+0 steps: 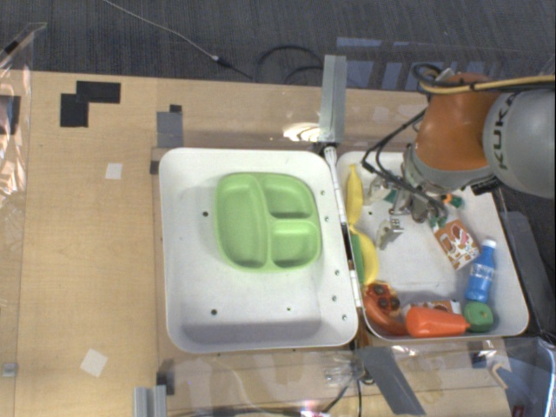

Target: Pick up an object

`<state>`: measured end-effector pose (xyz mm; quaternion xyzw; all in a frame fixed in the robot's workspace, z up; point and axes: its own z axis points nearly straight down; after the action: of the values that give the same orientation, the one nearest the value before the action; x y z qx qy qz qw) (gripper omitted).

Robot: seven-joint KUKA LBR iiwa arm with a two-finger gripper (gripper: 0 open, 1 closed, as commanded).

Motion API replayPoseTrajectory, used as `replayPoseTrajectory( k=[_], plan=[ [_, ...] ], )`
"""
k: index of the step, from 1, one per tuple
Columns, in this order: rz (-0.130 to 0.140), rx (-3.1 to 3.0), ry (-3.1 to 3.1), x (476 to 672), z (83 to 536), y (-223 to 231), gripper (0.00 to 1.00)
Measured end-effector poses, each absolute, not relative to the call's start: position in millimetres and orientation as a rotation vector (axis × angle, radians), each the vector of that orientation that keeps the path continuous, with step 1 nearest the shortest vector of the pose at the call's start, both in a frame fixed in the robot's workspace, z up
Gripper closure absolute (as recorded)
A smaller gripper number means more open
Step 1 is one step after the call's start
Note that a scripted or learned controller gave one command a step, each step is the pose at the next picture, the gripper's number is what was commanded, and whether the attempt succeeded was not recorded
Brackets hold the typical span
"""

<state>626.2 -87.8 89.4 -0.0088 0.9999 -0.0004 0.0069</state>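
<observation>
1. Grey arm with orange band reaches over right bin [512,320]; gripper [391,231] hangs above its bare floor, finger spread cannot be told
2. Bananas [356,194] lie along left wall; carrot [434,322], blue bottle [480,278], snack packet [457,242] nearby
3. Green divided plate [266,221] sits in left bin [191,320]

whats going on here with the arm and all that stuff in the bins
A grey arm with an orange band reaches in over the right bin, its gripper hanging above the bin floor near two bananas. Nothing shows between its fingers. Along the bin's lower side lie a carrot, a blue bottle and a small packet. The left bin holds a green divided plate, which nothing is touching.
</observation>
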Motion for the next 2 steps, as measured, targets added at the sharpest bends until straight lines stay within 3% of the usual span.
replayPoseTrajectory(
  k=[2],
  plan=[
    [0.002,0.335,3.107,571.1,90.5,-106.2,0.0]
  ],
)
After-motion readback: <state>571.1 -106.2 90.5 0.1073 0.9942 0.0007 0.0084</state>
